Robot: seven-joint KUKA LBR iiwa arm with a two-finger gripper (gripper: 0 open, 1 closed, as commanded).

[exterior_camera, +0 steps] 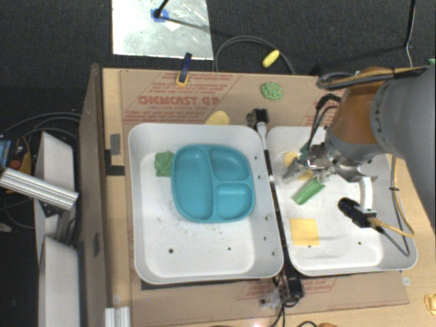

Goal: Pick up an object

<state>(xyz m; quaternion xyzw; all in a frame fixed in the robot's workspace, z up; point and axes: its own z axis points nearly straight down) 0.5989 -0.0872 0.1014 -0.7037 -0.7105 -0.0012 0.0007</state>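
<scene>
Reaching in from the right, the tool (302, 171) sits low over the upper left part of the right bin (340, 261).

Whether the tool is apart or together cannot be told, and nothing shows clamped in it. A green block (308, 191) lies tilted just below it on the bin floor, a small yellow piece (291, 159) just beside it on the left, and a flat yellow square (304, 231) nearer the front. The left bin (197, 251) holds a blue divided plate (212, 182) with a green scrap (163, 163) touching its left edge.
</scene>
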